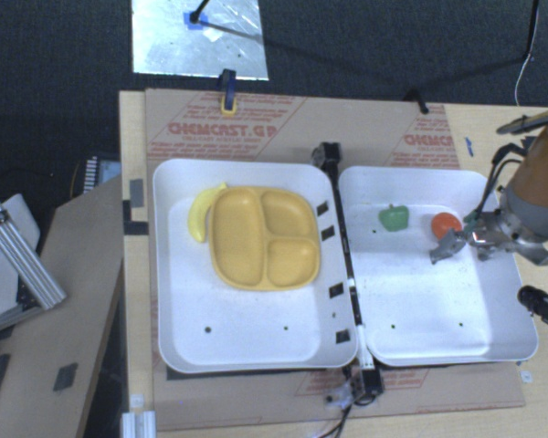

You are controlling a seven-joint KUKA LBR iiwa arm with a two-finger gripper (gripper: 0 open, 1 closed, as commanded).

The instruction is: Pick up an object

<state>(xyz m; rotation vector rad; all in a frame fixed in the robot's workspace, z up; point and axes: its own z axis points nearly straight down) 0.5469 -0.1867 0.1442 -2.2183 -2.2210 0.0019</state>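
Observation:
In the right bin [438, 336], a small green object [394, 217] lies near the far wall, with a round orange-red object [445, 223] to its right. My gripper [463, 245] hangs over the bin's right side, just in front of the orange-red object and close to it. Its fingers [441, 250] are spread open and hold nothing. The grey arm with its orange band [541, 176] reaches in from the right edge.
The left bin [247, 336] holds a yellow divided plate [263, 237] with a yellow banana [199, 213] along its left side. A black divider [342, 263] runs between the bins. Cardboard [283, 126] lies beneath both bins.

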